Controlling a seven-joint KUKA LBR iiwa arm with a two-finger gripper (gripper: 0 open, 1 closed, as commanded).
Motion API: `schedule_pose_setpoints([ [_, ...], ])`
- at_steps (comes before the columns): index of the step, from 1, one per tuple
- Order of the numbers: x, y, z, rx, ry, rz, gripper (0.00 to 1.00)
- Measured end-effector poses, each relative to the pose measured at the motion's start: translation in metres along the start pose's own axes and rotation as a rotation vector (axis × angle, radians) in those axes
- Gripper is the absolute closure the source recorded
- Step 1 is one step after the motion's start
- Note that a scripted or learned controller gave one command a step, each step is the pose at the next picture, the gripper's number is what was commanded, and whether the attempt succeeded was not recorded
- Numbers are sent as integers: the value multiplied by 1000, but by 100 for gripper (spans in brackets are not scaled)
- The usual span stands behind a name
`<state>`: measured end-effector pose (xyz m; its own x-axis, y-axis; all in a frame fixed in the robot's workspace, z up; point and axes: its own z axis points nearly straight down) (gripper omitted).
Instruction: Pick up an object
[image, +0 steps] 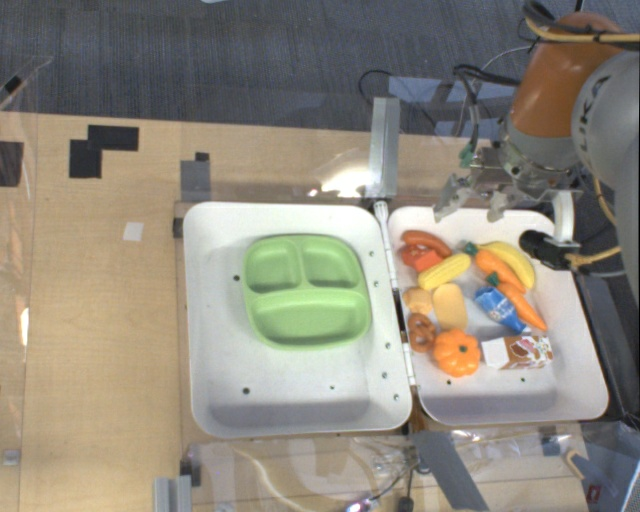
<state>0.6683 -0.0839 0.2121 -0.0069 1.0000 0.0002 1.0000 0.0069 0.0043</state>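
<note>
The right bin (575, 395) holds a pile of toy food. In it lie a red sausage (424, 244), a corn cob (444, 270), a banana (511, 258), a carrot (512, 288), a blue packet (497, 306), a pale potato-like piece (450, 305), a pretzel (421, 330), an orange pumpkin (457, 352) and a white and brown packet (520, 350). My gripper (470, 209) hangs over the back rim of this bin, above and behind the pile. Its fingers stand apart, open, with nothing between them.
The left bin (215, 390) carries a green compartment plate (303, 290). A metal post (384, 145) rises behind the divider between the bins. Cables and a black fitting (545, 245) hang at the right bin's back right corner.
</note>
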Motion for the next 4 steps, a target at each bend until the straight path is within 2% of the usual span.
schedule_pose_setpoints([
  [1, -24, -31, 10, 3, 0, -86, 0],
  [2, -15, 4, 101, -22, -6, -244, 0],
  [3, -12, 1, 105, -32, -14, -267, 0],
  [4, -8, 4, 91, -35, -9, -272, 100],
])
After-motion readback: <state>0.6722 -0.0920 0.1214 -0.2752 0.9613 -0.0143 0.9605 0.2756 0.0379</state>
